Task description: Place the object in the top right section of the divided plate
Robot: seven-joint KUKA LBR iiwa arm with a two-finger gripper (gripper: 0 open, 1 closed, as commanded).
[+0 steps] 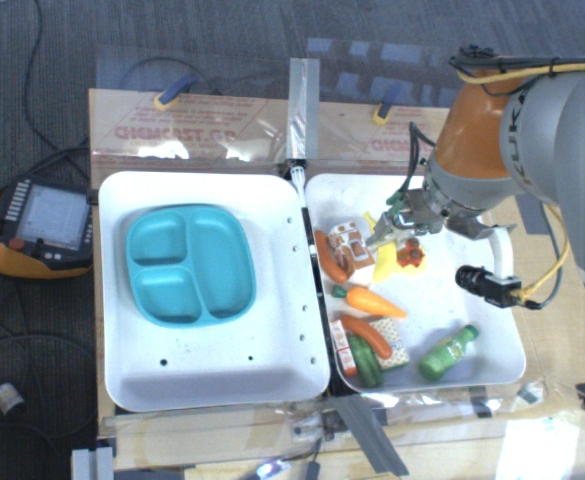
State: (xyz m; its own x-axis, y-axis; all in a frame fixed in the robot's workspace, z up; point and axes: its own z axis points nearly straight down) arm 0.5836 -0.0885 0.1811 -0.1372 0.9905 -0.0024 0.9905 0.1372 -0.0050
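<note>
Toy food lies scattered in the right bin (502, 368), and every place below is given relative to the carrot (370, 300), an orange one lying near that bin's middle. Just above the carrot sits a yellow piece (385, 263), and touching that piece's right side is a small red toy (410, 257). The gripper (404, 220) hangs directly above these two, up and right of the carrot, at the end of the grey arm (557, 138) with its orange band. Whether its fingers are spread or closed cannot be told, since the wrist hides them; nothing visible sits between them. Up and left of the carrot lies a brown-and-white packet (348, 243) beside a long sausage (328, 257). Below the carrot rests a second sausage (368, 335) with a green vegetable (365, 366) under it. Down and right of the carrot lies a green bottle (446, 353), tilted. Far left of the carrot, in the left bin (122, 368), sits the teal divided plate (190, 264), its top right section (222, 258) holding nothing.
</note>
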